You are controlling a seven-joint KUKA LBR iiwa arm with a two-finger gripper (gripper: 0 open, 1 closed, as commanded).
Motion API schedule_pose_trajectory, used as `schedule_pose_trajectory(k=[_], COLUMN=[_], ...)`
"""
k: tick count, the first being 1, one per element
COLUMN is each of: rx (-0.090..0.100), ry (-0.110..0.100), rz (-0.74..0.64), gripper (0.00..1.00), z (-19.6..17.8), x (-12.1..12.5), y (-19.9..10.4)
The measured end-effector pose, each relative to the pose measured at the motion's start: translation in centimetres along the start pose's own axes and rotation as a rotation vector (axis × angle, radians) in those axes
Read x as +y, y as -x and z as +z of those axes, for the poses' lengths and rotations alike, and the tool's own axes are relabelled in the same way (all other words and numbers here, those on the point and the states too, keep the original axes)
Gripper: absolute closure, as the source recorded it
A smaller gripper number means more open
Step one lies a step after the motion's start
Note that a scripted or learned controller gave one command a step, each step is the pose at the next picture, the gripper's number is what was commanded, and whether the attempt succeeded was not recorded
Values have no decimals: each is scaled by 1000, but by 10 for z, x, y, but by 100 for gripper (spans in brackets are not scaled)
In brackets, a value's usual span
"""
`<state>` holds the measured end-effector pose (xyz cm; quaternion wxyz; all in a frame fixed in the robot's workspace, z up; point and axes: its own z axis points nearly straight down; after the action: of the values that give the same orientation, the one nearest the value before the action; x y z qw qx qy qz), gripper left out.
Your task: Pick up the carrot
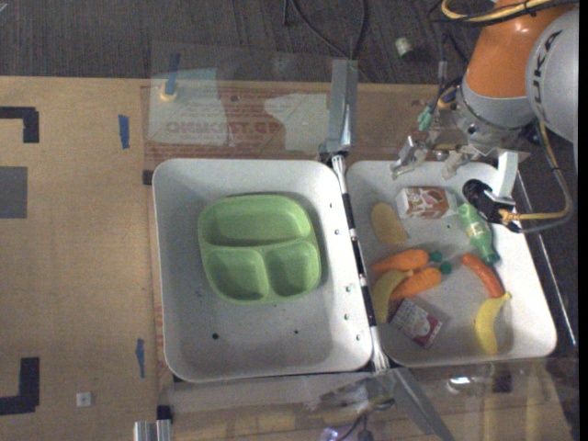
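Below the claw (432, 154) lies the carrot (415, 281).

A green divided plate (260, 247) sits in the left white bin (175, 274); a banana (491, 323) and green bottle (476, 231) lie in the right bin (537, 324).

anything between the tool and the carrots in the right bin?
Partly. The tool sits above the bin's far edge. The small carton and pale chip lie between it and the two carrots. From above, nothing covers them; a banana touches their left ends.
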<state>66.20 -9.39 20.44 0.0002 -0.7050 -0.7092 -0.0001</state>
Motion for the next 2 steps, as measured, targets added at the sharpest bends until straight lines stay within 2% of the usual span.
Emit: schedule_pose_trajectory(k=[1,2], rx=[-10,-4], ry=[30,9], rz=[-447,-468], gripper=[0,0], z=[83,116], x=[-28,-82], y=[27,25])
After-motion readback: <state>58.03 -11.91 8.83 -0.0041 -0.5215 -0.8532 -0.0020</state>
